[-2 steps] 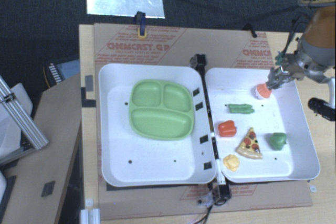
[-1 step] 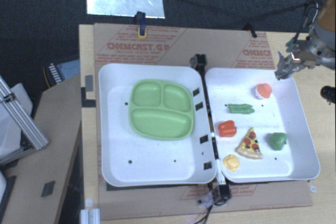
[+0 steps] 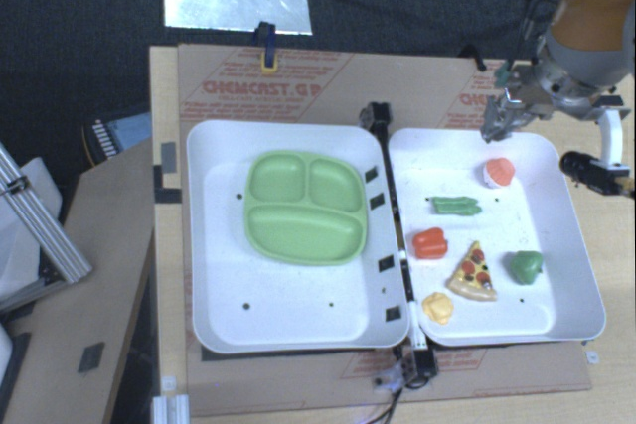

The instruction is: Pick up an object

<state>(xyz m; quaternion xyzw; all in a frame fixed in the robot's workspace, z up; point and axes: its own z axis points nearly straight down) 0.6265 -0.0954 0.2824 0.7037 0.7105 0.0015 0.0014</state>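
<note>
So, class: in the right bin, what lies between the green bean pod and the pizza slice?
In the camera view, the red pepper sits just left of the line from the pod to the pizza slice; the direct stretch itself is bare white bin floor.

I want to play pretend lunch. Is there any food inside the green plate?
No. The green plate in the left bin has three bare sections. The toy food, like the pizza slice and red pepper, lies in the right bin. Whatever is beneath the plate is covered.
</note>
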